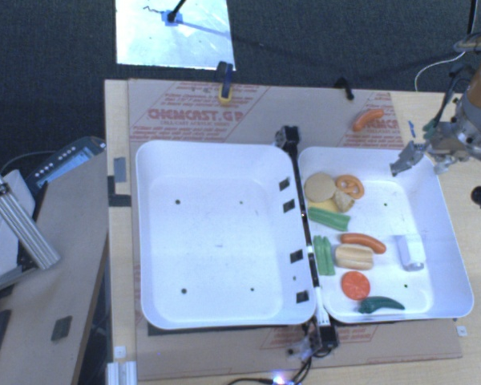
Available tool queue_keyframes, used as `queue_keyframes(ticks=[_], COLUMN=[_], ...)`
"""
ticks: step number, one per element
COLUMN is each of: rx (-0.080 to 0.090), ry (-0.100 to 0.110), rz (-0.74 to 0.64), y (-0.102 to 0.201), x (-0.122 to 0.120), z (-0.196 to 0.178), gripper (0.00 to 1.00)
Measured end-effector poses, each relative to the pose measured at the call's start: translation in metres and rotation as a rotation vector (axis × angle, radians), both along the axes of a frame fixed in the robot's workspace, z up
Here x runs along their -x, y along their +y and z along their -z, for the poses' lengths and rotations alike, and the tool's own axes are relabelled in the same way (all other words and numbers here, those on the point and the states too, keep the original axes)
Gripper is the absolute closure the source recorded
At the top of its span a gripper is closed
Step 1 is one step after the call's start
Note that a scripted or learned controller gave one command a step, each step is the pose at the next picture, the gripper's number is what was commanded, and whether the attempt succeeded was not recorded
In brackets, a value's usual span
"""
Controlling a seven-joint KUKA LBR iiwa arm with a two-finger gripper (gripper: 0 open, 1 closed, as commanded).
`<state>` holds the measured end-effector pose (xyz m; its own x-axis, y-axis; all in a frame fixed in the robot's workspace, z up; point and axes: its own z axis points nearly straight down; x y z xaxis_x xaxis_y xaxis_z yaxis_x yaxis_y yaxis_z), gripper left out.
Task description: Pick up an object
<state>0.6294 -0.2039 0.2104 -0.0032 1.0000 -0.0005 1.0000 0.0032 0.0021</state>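
The hand (415, 156) hovers over the right bin's (453, 239) far right corner; I cannot tell its state. The toy food (349, 235) lies down-left, toward the divider.

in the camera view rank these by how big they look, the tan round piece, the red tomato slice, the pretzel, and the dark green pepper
1. Tan round piece
2. Red tomato slice and pretzel: too alike to separate
3. Dark green pepper: long but thin, so its place is unsure
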Motion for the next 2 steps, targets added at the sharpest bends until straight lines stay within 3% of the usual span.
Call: queue_keyframes(ticks=[1, 2], rx=[-0.005, 0.003], ry=[0.012, -0.006], rz=[0.003, -0.002], y=[0.028, 0.008], x=[0.08, 0.014], z=[0.128, 0.125], gripper=[0.0, 0.0])
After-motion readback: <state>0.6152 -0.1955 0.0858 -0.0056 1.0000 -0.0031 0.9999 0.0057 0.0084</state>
